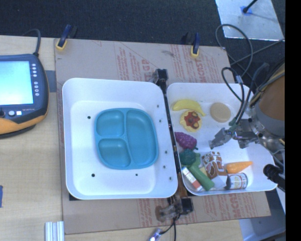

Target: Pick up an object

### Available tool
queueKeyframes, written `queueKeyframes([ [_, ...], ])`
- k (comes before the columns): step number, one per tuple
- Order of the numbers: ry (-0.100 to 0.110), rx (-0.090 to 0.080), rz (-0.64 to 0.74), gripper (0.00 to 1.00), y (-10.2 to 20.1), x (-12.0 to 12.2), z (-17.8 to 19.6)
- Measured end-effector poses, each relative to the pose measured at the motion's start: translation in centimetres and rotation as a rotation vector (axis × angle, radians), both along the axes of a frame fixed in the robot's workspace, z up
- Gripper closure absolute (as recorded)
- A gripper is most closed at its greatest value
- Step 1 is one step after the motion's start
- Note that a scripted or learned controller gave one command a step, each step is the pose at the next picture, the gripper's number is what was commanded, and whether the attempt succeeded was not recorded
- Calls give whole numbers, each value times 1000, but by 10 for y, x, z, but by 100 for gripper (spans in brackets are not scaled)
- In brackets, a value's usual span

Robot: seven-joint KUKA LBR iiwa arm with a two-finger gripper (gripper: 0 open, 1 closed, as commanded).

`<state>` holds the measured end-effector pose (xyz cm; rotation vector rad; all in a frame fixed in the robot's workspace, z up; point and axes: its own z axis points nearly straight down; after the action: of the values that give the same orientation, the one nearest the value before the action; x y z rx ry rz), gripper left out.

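The gripper (221, 137) hovers over the right bin (241, 92), its jaws apart and holding nothing. The toys lie in that bin: banana (188, 105), cookie (220, 112), grapes (185, 140), carrot (238, 167). Nothing is picked yet; choosing, descending, closing and lifting all appear to remain.

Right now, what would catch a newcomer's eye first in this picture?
First the blue divided plate, alone in the left bin. Then the bright jumble of toy food in the right bin: a banana near the top, an orange carrot lower down. The gripper hangs over that bin.
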<state>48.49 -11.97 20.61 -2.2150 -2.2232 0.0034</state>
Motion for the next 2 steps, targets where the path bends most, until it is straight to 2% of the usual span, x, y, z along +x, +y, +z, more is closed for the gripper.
queueKeyframes([
  [1,0,0,2,0,27,46,-78],
  [2,0,-2,2,0,25,103,-115],
])
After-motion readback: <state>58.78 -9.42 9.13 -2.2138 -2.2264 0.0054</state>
